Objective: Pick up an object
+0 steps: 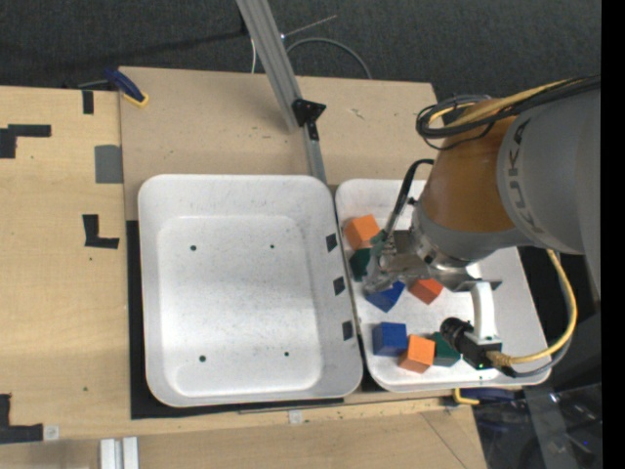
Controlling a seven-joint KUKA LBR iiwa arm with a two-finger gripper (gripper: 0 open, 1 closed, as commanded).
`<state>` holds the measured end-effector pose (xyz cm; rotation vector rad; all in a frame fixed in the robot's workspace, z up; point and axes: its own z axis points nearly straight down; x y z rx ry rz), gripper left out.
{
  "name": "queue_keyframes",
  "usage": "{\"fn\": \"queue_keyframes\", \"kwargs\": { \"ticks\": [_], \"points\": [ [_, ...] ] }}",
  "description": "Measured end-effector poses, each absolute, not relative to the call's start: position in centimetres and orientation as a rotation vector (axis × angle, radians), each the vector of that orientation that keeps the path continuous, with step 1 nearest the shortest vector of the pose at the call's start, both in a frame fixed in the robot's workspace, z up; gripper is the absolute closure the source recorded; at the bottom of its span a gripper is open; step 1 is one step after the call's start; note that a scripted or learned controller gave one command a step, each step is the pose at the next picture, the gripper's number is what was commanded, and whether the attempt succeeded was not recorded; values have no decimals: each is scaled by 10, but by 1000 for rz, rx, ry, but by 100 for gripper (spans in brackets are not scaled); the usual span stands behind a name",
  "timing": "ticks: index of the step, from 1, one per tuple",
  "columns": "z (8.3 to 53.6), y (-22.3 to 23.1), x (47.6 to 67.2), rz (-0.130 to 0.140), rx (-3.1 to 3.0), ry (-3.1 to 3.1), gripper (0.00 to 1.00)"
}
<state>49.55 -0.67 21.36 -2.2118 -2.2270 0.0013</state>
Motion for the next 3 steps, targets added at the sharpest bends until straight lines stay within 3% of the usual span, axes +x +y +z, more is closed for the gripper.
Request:
{"fn": "queue_keyframes", "kwargs": {
  "ticks": [1,2,3],
  "points": [
    [231,46,497,-1,-2212,-2229,100],
    [229,96,515,0,-2212,-2228,100],
    [230,92,514,4,-2219,-2223,0]
  ]
}}
